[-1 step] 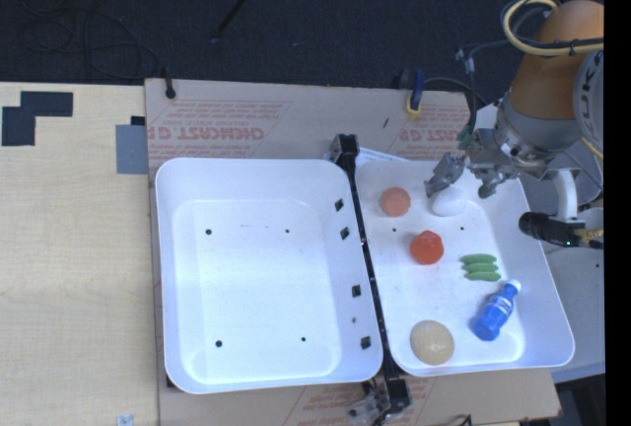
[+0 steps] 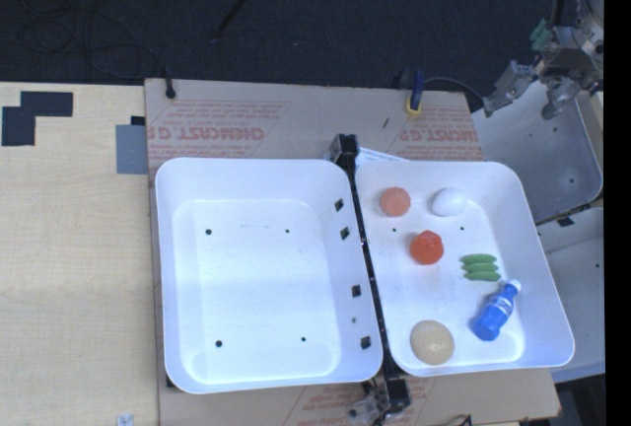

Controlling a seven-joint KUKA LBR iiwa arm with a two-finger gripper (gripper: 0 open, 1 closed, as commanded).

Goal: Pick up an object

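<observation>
The claw (image 2: 545,77) hangs at the upper right of the camera view, outside both bins and above the grey plate beside the bench. At this slant its tip is a tangle of grey metal, and it cannot be told whether the claw is apart or together. Nothing shows clamped in it.

Every pickable thing lies below and to the left of the claw, in the right bin (image 2: 525,189). Nearest the claw is a white egg-shaped object (image 2: 449,202), close to the bin's far wall. Just left of it, a little farther from the claw, sits a peach-coloured ball (image 2: 395,201). Farther down rests a red ball (image 2: 427,248), apart from both. Right of the red ball, more directly below the claw, lie green pea pods (image 2: 480,266). Beyond them a blue bottle (image 2: 495,312) lies tilted, white cap toward the claw. Farthest from the claw in this bin is a tan round object (image 2: 432,341), near the bin's front wall and just left of the bottle.

The left bin (image 2: 256,286) sits well to the claw's left, touching the right bin along a black divider (image 2: 357,247).
</observation>
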